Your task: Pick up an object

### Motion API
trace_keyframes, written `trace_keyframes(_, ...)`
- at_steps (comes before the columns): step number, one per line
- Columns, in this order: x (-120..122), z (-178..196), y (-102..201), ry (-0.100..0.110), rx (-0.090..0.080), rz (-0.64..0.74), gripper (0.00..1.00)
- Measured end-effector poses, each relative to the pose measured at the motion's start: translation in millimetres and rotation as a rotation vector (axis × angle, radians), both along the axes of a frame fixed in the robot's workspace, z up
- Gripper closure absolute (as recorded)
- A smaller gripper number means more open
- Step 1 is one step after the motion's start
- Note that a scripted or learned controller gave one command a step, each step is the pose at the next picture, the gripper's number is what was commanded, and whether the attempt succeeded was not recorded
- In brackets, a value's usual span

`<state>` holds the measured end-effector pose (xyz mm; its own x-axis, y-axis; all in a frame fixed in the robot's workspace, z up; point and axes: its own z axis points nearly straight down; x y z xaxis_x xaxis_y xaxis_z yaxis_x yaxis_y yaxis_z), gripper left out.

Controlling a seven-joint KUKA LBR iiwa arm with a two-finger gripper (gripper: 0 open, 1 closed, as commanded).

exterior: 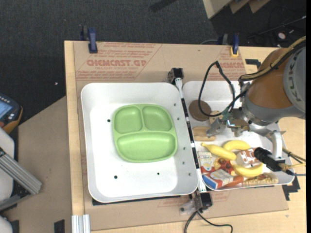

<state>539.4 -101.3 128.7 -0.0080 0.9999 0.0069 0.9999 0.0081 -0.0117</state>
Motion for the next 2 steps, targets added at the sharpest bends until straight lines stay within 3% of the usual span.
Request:
trace_keyframes(1,-55.6,-42.8,-3.5,-0.021,-0.009,-0.013,0.0)
trace_keyframes(2,-55.4,-33.5,-2.5,-0.019,-0.01,-0.01,1.0)
